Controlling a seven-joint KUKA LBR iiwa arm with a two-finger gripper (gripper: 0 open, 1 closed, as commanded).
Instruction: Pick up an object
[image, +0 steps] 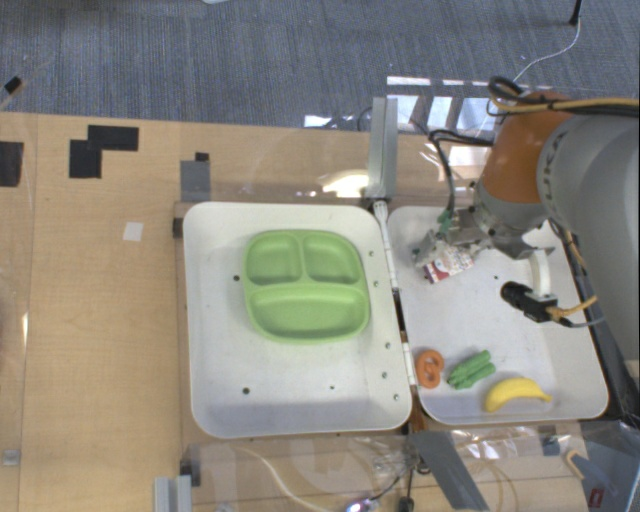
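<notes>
The red-and-white packet (446, 264) lies near the right bin's (570, 400) far-left corner, the pincer (447, 236) low just over it. Whether the pincer is apart or together I cannot tell. A sound grasp likely needs centring over the packet before lifting.

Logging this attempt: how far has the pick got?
Done: the arm has reached into the right bin. In hand: the gripper sits at the red-and-white packet, no lift visible. Left: lifting it. Banana, green vegetable and orange piece lie untouched.
</notes>
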